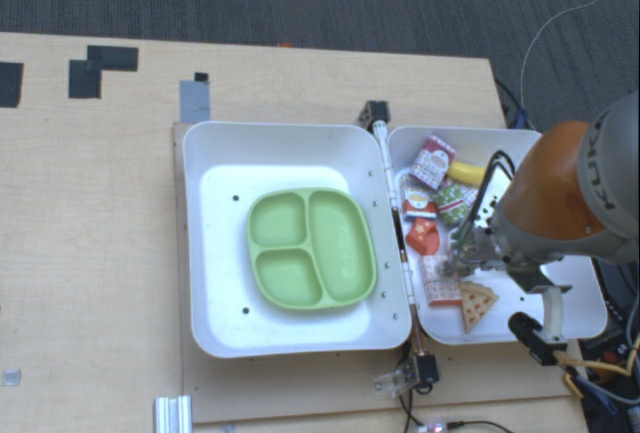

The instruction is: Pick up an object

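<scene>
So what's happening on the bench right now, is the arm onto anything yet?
The arm is down over the right bin, above a pile of toy food: a pizza slice, a red piece, a yellow piece, a small pink packet. Its wrist hides any grasp. The left bin has a green divided plate.

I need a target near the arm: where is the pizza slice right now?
The pizza slice lies in the right bin, near its front edge, just below the arm's wrist and right of a flat snack packet.
</scene>
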`<state>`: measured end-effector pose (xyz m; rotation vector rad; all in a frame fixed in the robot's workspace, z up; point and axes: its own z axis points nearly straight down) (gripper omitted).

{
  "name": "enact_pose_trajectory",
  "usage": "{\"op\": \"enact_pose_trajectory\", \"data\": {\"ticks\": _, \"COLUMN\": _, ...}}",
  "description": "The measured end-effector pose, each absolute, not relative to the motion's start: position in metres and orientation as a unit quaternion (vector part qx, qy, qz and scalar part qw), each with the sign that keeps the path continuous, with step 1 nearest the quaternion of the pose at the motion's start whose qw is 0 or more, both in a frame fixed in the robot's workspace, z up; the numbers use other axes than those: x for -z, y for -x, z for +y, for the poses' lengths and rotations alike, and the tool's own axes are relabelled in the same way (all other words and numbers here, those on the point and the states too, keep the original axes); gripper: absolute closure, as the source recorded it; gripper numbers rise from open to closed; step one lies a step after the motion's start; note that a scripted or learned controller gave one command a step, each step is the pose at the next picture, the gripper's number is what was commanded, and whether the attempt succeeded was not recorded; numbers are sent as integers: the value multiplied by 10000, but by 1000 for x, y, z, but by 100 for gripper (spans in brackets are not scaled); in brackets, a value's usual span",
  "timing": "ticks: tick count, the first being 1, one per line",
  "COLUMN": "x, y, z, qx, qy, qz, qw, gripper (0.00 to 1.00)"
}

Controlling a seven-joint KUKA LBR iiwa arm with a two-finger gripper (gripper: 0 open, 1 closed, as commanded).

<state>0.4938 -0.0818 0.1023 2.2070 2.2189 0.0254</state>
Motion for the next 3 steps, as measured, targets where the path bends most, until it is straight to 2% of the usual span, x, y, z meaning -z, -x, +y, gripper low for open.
{"op": "enact_pose_trajectory", "data": {"ticks": 1, "x": -102, "y": -494, "z": -83, "qx": -77, "qy": -7058, "qz": 7083, "qw": 72, "gripper": 0}}
{"op": "enact_pose_trajectory", "data": {"ticks": 2, "x": -113, "y": -496, "z": -81, "qx": -99, "qy": -7046, "qz": 7095, "qw": 73, "gripper": 100}}
{"op": "enact_pose_trajectory", "data": {"ticks": 3, "x": -113, "y": -496, "z": -81, "qx": -98, "qy": -7045, "qz": 7096, "qw": 72, "gripper": 0}}
